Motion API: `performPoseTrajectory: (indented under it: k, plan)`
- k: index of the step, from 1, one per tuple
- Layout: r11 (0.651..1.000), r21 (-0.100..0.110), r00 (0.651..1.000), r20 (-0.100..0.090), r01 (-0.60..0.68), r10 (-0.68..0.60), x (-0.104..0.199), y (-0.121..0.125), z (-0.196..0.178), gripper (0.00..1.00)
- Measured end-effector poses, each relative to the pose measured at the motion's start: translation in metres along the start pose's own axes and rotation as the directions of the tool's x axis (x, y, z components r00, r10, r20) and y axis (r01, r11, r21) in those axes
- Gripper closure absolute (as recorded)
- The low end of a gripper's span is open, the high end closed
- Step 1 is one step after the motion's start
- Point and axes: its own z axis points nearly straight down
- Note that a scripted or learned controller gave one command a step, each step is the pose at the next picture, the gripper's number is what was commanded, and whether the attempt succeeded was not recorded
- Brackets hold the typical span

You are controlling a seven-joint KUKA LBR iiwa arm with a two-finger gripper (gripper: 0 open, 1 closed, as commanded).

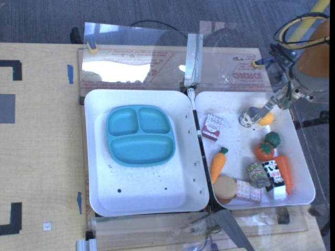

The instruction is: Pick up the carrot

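The carrot [218, 163] is a small orange toy with a green top. It lies near the left wall of the right bin [303, 192], tilted, with its green end pointing up and to the right. My gripper [249, 117] hangs over the upper part of the same bin, to the upper right of the carrot and well apart from it. Its silver tip sits right beside a yellow toy [267, 120]. Nothing visibly hangs from the gripper.
Near the carrot lie a red and white carton [212, 127], a tan bun [226, 188] and a pinkish wafer [247, 191]. A tomato [264, 150], a can [257, 173], a black and white carton [272, 172] and a long orange piece [285, 172] crowd the right. The left bin [99, 192] holds a blue divided plate [140, 135].
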Motion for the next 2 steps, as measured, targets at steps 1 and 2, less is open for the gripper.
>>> performPoseTrajectory:
  k: [1,2]
  plan:
    - [0.994,0.02,0.994,-0.027,0.109,-0.108,0.044,-0.037,-0.07,0.0]
    - [0.999,0.02,0.999,-0.022,0.036,-0.035,0.028,-0.019,0.012,0.0]
